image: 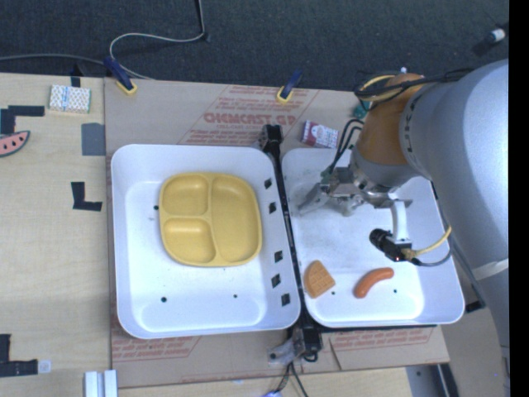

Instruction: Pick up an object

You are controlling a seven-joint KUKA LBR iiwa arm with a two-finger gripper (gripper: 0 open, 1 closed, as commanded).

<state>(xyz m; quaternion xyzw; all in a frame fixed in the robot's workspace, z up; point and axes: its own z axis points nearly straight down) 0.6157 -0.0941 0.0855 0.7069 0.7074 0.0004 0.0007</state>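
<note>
**Gripper low in the right bin, nothing between its fingers**

The gripper [331, 198] hangs down into the upper part of the right bin [430, 304], close to the divider between the two bins. Its fingers look spread, one thin finger [308, 198] angling out to the left toward the divider, though the wrist crowds the view and I would not swear to how wide. Nothing sits between them. Above it the orange band [382, 135] and the big grey arm [467, 155] cover the bin's right side.

Toward the bin's near edge, well apart from the gripper, lie a tan cracker-like piece [318, 279] and, just to its right, a small orange sausage [374, 282]. They are near each other but not touching.

The left bin [132, 304] holds a yellow divided plate [211, 219], lying flat in its upper middle. Behind the bins, on the cardboard, rests a small red-and-white packet [318, 134].
</note>
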